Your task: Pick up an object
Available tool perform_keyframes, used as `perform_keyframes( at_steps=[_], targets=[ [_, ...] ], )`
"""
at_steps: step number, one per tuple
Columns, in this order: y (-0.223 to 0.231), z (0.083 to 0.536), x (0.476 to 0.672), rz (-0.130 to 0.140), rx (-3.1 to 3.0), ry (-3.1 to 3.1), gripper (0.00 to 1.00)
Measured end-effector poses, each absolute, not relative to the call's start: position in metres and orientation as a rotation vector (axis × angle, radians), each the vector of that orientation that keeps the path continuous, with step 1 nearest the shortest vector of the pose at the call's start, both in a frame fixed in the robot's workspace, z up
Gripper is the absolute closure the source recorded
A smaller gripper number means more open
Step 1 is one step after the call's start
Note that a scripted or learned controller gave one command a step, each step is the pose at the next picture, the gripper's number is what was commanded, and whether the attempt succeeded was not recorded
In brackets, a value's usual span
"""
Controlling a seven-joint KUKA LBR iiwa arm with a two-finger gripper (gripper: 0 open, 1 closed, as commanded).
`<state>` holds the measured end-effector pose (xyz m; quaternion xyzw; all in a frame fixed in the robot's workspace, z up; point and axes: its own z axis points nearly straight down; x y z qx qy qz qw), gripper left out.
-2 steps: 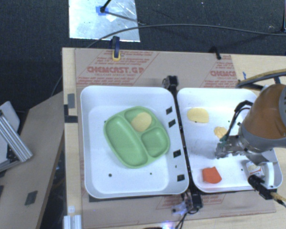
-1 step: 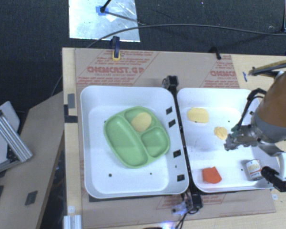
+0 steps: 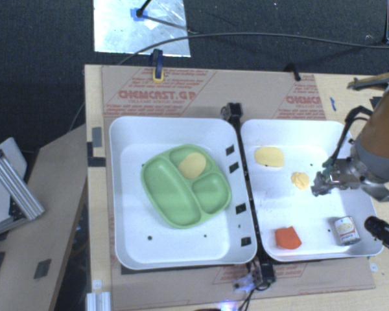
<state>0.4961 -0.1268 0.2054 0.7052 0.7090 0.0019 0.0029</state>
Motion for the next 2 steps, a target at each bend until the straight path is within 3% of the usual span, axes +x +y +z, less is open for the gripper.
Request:
perform_keyframes(
  at_steps=[1,2],
  targets=[
    [-0.127,0.255,0.498,0.006,2.211,2.223,1.0],
    [-0.077,0.259,0.518,0.006,2.208,2.231,1.0]
  ],
)
